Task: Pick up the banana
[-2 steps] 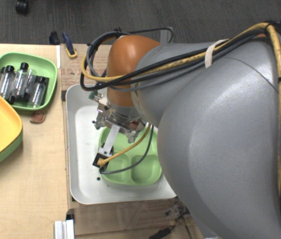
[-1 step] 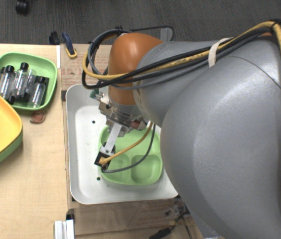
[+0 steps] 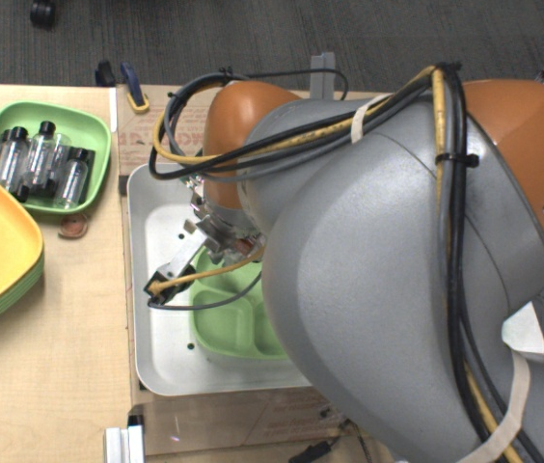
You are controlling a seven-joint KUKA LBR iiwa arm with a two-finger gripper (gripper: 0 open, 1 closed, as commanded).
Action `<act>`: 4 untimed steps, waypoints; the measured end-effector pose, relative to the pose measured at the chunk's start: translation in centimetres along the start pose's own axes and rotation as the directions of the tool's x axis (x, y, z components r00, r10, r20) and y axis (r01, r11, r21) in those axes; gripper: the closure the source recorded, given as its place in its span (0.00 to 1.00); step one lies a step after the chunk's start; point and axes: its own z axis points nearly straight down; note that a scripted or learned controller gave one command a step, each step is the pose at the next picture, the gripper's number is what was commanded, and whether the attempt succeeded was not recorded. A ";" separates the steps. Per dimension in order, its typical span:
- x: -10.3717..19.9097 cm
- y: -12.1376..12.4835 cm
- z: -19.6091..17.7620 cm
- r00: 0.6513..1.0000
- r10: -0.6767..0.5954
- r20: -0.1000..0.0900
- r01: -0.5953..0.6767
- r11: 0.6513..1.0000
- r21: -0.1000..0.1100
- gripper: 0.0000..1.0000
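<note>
The banana's place cannot be told, for the arm (image 3: 397, 287) covers most of the white bin (image 3: 138, 287), where the gripper (image 3: 216, 241) hangs low above a green tray (image 3: 229, 331) lying toward the bin's near edge. Whether that gripper is open or closed cannot be told either, and nothing is seen held, so I judge the pickup not yet done: grasping and lifting are left

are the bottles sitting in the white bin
No, the bottles lie in a green tray on the bench, left of the white bin.
</note>
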 end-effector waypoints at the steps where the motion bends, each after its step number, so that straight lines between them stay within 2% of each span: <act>1: -6.5 -0.1 -2.3 0.977 0.214 -0.001 -0.214 0.977 0.002 1.00; 2: -0.6 -0.9 -3.4 0.971 0.238 -0.004 -0.238 0.971 0.000 1.00; 3: 2.5 1.7 0.6 0.879 0.477 -0.003 -0.477 0.879 0.001 1.00; 4: -1.6 9.5 1.9 0.855 0.519 -0.005 -0.519 0.855 0.002 1.00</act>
